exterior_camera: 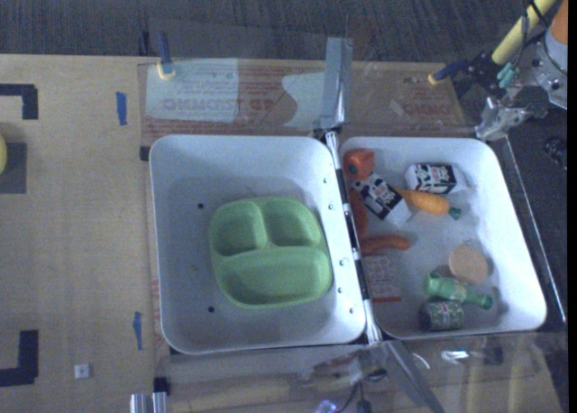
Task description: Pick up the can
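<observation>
The small dark green metal can [442, 315] lies at five o'clock in the right white bin [514, 213] (beside a green bottle [458, 290]) — the two-finger gripper [501, 118], grip unreadable, hovers at one o'clock.

bins [171, 168]: smooth white plastic
tray [268, 252]: matt green plastic
my bench [72, 249]: pale wood
can [441, 315]: printed metal
</observation>
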Controlling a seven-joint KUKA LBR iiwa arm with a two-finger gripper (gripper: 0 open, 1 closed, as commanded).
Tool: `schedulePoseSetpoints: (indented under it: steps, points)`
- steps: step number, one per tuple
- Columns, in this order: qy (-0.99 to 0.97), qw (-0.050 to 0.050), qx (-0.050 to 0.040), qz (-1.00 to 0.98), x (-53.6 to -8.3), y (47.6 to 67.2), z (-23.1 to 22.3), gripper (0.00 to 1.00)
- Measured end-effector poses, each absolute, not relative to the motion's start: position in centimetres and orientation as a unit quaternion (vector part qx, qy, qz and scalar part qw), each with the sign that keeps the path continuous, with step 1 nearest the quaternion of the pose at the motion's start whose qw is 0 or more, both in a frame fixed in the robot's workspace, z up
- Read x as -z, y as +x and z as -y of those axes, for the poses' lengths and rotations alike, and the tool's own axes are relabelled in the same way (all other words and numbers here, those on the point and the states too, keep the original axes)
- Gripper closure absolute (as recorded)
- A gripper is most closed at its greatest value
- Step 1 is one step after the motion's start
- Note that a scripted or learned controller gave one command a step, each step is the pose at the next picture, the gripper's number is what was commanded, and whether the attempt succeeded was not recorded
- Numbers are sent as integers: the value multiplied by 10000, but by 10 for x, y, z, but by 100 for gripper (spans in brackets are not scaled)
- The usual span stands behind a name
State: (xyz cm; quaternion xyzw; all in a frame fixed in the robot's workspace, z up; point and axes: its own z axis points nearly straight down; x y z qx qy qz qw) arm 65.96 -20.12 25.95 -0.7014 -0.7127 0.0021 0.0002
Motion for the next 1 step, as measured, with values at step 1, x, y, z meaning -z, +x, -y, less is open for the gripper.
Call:
schedulePoseSetpoints:
  steps: [1]
  points:
    - [-6997,-2,-32,7144,-267,662,200,100]
